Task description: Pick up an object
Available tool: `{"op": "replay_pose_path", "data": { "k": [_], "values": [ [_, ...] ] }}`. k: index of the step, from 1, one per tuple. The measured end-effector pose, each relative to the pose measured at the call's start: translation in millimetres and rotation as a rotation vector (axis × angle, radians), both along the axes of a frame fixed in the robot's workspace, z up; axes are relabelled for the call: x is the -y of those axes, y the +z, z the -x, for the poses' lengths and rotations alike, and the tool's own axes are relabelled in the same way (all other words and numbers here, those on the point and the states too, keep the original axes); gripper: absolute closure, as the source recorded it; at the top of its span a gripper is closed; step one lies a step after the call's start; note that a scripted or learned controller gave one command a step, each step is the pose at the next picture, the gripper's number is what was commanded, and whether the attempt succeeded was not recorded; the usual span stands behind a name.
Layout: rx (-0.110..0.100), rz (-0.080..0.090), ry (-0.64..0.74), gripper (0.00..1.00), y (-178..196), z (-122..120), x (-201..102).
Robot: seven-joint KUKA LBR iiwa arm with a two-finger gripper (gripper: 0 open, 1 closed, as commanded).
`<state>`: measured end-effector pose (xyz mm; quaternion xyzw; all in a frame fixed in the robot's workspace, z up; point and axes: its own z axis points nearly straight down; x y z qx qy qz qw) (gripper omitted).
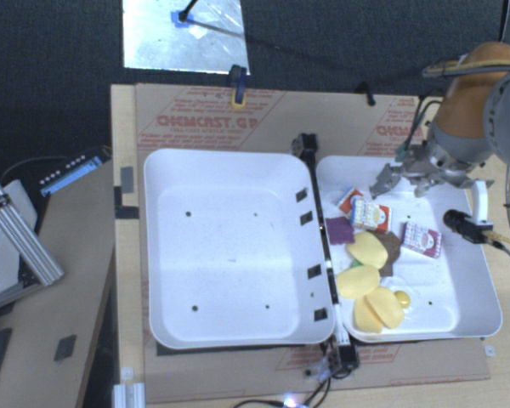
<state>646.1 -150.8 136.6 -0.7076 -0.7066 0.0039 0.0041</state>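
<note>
Food shapes lie in a heap in the right bin [472,313], and every place here is told from that bin. At its near edge sit three yellow pieces [370,283], like potato halves, touching each other. A small yellow ring [401,298] lies just beside them. A little farther in are a brown piece [391,249] and a purple block [339,229]. Past those lie two small cartons: a pink carton [422,239] toward the bin's right side, and a red and white carton [367,212] nearer its left wall.

The end effector [405,177] hangs over the far part of the bin. Its two fingers stand apart, with nothing between them. The red and white carton is the closest thing to it, just nearer to the camera and a bit to the left. That carton lies flat, its long side running left to right. The purple block touches it, so a grab there may bump both.

The left bin [166,313] sits next door on the bench [263,109].
</note>
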Motion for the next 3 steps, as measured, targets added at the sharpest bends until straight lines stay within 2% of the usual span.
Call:
{"op": "replay_pose_path", "data": {
  "k": [1, 2, 3],
  "values": [
    [0.012, -0.001, 0.006, 0.0, -53, 50, -60],
    [0.018, 0.001, 0.002, 0.0, -50, 61, -54],
    [0.017, 0.003, 0.0, 0.0, 9, 86, -25]
  ]
}}
